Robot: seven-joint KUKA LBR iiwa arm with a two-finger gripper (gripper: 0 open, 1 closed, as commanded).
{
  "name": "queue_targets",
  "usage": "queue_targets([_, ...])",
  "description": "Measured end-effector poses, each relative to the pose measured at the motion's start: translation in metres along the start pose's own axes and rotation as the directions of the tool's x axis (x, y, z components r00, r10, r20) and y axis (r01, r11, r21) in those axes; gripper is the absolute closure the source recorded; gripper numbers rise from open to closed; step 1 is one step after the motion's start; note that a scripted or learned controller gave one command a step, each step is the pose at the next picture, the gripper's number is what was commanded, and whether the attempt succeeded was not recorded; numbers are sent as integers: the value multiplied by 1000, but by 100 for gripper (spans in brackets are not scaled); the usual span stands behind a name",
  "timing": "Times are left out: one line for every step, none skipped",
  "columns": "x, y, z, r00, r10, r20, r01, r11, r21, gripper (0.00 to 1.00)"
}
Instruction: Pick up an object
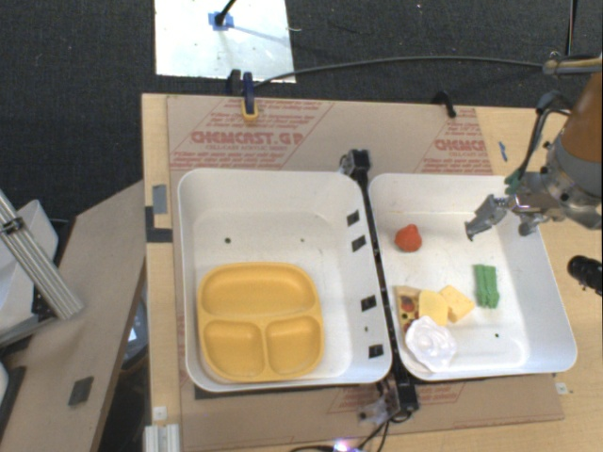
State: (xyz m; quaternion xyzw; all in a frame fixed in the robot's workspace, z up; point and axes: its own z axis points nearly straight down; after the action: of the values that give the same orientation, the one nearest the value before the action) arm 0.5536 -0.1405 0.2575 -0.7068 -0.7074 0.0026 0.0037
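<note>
The right bin (537,347) holds a small red ball (408,238), a green oblong piece (486,285), two yellow chunks (445,305), a white crumpled lump (430,342) and a small brown-and-red item (408,302). My gripper (505,220) hangs over the bin's upper right part, above and to the right of the red ball. It is open, its fingers (482,217) are spread, and nothing is between them. The green piece lies just below it.
A yellow divided tray (261,321) lies in the left bin (273,196). A black-clipped ridge (369,271) separates the two bins. Cardboard (283,135) lies under both, and a cable arcs above the bench.
</note>
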Motion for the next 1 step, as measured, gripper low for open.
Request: queue_targets([0,2,-6,1000,-3,2,3,1000,-10,0])
